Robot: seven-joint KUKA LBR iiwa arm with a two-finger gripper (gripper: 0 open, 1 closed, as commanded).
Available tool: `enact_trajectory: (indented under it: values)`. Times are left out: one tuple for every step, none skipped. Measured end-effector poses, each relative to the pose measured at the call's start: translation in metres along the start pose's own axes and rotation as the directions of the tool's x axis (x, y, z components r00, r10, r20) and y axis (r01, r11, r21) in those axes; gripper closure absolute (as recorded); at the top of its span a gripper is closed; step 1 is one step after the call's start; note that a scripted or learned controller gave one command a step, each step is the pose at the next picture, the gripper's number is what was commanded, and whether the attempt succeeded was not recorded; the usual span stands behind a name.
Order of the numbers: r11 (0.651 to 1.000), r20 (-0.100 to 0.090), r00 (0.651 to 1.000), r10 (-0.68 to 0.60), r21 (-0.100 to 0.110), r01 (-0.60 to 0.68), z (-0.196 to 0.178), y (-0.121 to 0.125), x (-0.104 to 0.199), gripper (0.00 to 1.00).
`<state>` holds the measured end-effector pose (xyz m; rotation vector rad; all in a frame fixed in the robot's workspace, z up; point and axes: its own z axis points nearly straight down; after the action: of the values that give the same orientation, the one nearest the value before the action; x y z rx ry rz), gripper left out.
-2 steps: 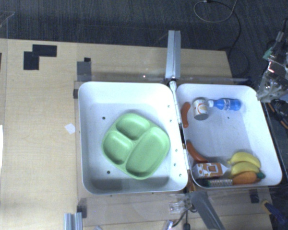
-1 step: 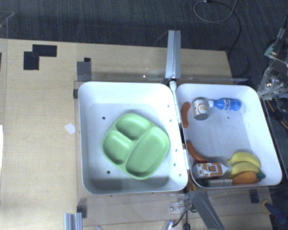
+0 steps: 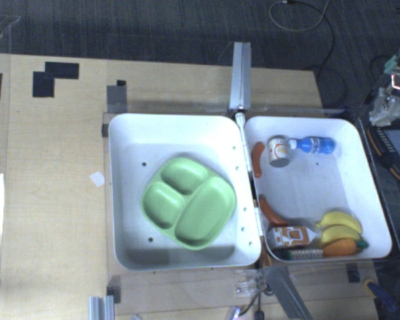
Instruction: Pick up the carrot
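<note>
Nearest the camera, the carrot [image 3: 340, 247] lies in the right bin's [image 3: 360, 179] front corner, close against the near wall, its green stub pointing right. It sits in a tight heap, probably because loose things have gathered in the corner. The banana [image 3: 339, 224] touches it from behind and partly overhangs it. A small bottle [image 3: 292, 235] with an orange label lies just to its left, with a dark flat thing [image 3: 303, 253] beneath that, along the wall. I judge this crowding to be the main trouble. A straight-down grasp has the wall on one side and the banana on the other, so fingers closing across the carrot could catch the fruit or ride up on the rim. A little farther back, a red sausage [image 3: 273, 212] lies slantwise near the divider, clear of the carrot. In the left bin [image 3: 127, 179] a green sectioned plate [image 3: 190, 202] rests alone, well apart and no hindrance. Farther still, at the right bin's back, a can [image 3: 278, 151] and a blue bottle [image 3: 313, 145] lie touching, with a second sausage [image 3: 257, 160] along the divider beside them. The bin's middle is bare, so there is room to approach from that side. Beyond the bins lies the table [image 3: 53, 179], then dark floor with a cable [image 3: 300, 12]. How the claw stands, wide or narrow, I cannot tell.
</note>
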<state>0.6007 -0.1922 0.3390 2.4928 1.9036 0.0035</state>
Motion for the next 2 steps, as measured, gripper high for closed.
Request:
enact_trajectory:
  values:
    - [0.99,-0.001,0.99,0.143,0.003,-0.143,0.108,0.025,0.05,1.0]
    - [0.924,0.0,0.924,0.382,0.001,-0.382,0.062,0.032,0.02,1.0]
